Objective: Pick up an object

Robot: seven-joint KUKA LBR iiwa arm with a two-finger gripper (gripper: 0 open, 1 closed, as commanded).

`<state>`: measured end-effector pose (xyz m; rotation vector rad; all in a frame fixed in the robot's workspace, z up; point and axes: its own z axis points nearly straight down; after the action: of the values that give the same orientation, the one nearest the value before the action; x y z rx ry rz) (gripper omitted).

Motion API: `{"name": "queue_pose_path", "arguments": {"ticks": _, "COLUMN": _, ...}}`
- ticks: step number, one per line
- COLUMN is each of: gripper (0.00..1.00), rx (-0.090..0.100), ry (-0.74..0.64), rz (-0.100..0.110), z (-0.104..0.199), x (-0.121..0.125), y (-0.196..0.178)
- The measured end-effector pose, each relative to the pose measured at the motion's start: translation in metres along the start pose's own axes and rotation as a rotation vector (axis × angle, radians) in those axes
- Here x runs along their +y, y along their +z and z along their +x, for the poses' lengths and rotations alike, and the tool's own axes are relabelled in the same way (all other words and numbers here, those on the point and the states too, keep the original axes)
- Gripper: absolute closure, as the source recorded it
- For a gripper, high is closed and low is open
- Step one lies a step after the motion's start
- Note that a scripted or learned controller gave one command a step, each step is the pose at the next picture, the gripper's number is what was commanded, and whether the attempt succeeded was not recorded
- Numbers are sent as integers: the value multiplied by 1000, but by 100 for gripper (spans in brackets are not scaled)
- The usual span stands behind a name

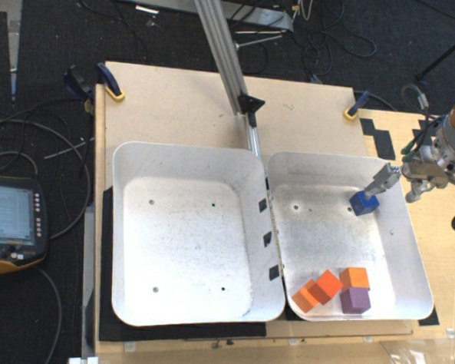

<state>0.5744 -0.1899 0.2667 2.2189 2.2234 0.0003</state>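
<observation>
Two shallow white plastic bins are seen side by side on a light wooden counter (186, 106). The left bin (136, 172) has a speckled floor. The right bin (408, 250) carries four small blocks. A small blue cube (364, 203) lies in the upper right part of the right bin, well apart from the other three blocks. Near the lower rim of that bin, an orange rectangular block (318, 290), a smaller orange cube (354, 278) and a purple cube (355, 300) are grouped close together, the purple cube sitting just below the smaller orange cube and touching it. The grey arm (453, 141) is extended in from the right edge of the counter. Its pincer (384, 180) is slanted down over the upper right corner of the right bin, with one grey finger reaching to just above the blue cube. It cannot be told whether contact is made with the cube. It cannot be told whether the pincer is spread or pressed together. A slanted aluminium rail (224, 50) is set across the rear of the counter, ending at the gap between the two bins. A handheld control pendant with a screen (10, 222) lies on the dark floor to the left of the counter, among black cables.
</observation>
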Motion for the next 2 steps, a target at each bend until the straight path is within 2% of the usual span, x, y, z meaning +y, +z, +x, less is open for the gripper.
{"name": "queue_pose_path", "arguments": {"ticks": 1, "gripper": 0, "rx": -1, "ry": 2, "rz": -3, "z": -30, "x": 55, "y": 148}}
{"name": "queue_pose_path", "arguments": {"ticks": 2, "gripper": 100, "rx": -3, "ry": -1, "rz": -2, "z": -30, "x": 55, "y": 140}}
